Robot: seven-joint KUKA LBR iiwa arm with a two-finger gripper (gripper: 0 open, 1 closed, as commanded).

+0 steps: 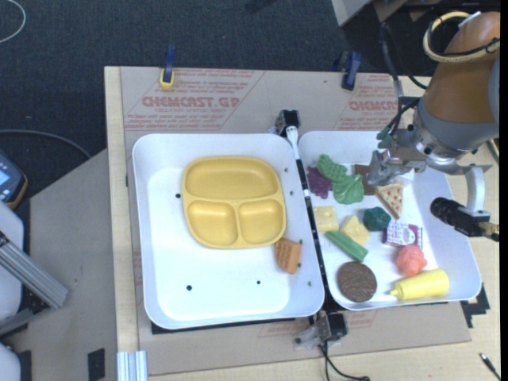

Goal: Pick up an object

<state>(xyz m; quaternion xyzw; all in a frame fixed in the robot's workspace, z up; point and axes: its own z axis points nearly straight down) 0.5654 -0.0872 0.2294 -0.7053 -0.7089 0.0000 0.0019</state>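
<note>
Gripper (386, 171) hovers just above the pizza slice (390, 198), finger state unclear; approach underway, descent and closing seem next.

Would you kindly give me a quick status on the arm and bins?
Gripper low over right bin, beside pizza slice. Nothing seen held. Leafy greens crowd its left.
</note>
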